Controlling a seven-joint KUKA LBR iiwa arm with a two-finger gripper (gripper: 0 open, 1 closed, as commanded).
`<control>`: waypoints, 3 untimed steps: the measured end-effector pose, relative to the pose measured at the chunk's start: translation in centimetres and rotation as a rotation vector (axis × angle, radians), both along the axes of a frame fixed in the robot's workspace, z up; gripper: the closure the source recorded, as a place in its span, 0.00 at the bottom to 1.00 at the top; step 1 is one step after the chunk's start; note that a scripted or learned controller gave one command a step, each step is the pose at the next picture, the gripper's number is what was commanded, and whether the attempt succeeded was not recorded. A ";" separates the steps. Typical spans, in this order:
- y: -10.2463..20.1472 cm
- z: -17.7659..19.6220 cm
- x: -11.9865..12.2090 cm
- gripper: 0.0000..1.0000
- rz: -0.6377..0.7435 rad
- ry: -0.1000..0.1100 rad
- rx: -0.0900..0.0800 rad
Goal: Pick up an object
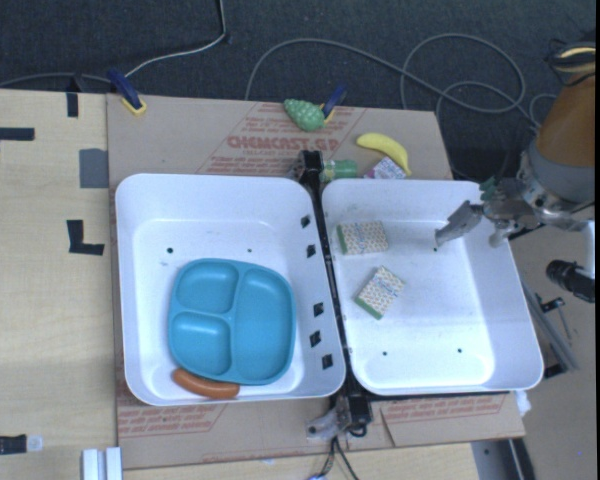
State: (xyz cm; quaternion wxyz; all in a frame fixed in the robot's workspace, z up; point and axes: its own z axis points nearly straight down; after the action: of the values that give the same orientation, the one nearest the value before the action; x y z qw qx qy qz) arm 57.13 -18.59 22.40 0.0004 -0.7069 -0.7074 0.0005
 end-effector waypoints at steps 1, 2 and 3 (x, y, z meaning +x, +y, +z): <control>4.4 -7.3 -1.6 0.00 0.001 0.002 0.001; 8.8 -13.8 0.9 0.00 0.001 -0.003 0.000; 8.6 -13.9 9.8 0.00 0.002 -0.004 -0.002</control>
State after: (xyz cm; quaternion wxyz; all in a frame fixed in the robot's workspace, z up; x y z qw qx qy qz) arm 66.89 -9.95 8.53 -0.0015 -0.7063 -0.7079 -0.0003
